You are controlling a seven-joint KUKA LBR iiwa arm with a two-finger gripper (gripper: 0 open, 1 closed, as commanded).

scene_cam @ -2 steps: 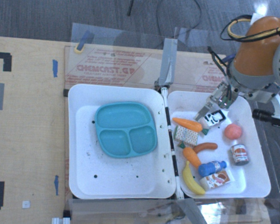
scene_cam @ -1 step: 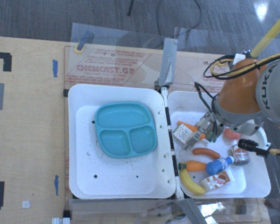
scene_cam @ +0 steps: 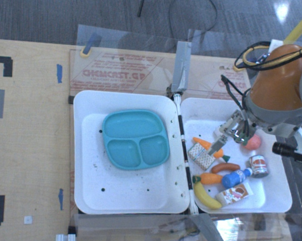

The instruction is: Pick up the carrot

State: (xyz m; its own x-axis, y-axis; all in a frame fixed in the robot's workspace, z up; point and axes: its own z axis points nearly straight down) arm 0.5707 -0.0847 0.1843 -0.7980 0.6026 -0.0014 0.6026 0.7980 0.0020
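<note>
The pincer [scene_cam: 217,145] hangs right over the carrot [scene_cam: 206,146] in the right bin [scene_cam: 278,201] — I cannot tell how its tips are set. It could slip off or grab the checkered box [scene_cam: 201,156] by mistake, because that box touches the carrot. The carrot is small, orange and thin, with a green end — it lies flat just above the box.

Faint red print on clear sheet [scene_cam: 122,70], approx. "CHEMCAST GP".
</note>
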